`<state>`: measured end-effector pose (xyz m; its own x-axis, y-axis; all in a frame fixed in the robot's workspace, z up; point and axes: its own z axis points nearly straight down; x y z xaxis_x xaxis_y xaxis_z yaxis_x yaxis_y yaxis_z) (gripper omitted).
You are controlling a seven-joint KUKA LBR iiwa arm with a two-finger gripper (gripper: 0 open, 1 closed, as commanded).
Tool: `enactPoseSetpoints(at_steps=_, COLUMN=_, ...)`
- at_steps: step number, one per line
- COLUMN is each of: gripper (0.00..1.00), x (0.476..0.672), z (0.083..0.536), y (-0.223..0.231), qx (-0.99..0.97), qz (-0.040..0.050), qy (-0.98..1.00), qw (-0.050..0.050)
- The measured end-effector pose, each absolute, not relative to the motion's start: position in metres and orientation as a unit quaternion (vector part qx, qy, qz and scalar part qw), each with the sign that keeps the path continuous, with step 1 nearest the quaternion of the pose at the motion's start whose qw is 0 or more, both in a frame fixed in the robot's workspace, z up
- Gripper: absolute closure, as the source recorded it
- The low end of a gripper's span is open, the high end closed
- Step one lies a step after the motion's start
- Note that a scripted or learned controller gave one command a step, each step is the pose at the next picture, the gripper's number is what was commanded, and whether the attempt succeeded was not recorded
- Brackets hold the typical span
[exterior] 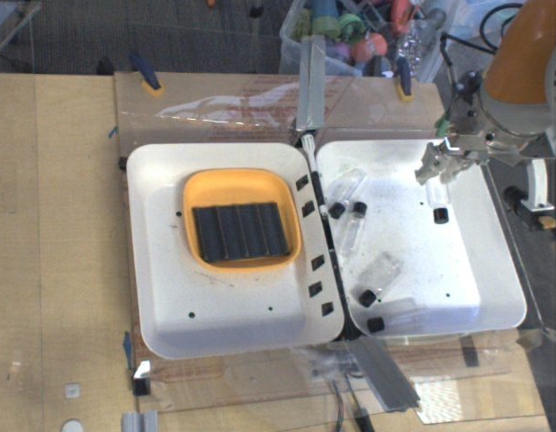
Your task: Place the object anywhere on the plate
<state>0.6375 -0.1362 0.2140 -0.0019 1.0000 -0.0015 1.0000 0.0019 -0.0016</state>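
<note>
Orange plate (242,184) — smooth, glossy plastic — bears a matt dark ribbed block (240,231); white bins (161,268) look satin-smooth.

Orange plate (242,218), square with rounded corners and raised rim, lies flat in left bin (161,241), toward its far side. Dark ribbed rectangular object (241,232), black with parallel grooves running near to far, lies flat on plate. Object fills most of plate's inside, nearer its near edge, long sides across the scene.
</note>
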Motion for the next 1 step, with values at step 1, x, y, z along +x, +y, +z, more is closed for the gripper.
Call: enactPoseSetpoints(at_steps=1, gripper=1.0, x=0.6677, z=0.1872, y=-0.1178, qx=-0.62, qz=-0.0006, qy=-0.785, qw=-0.001)
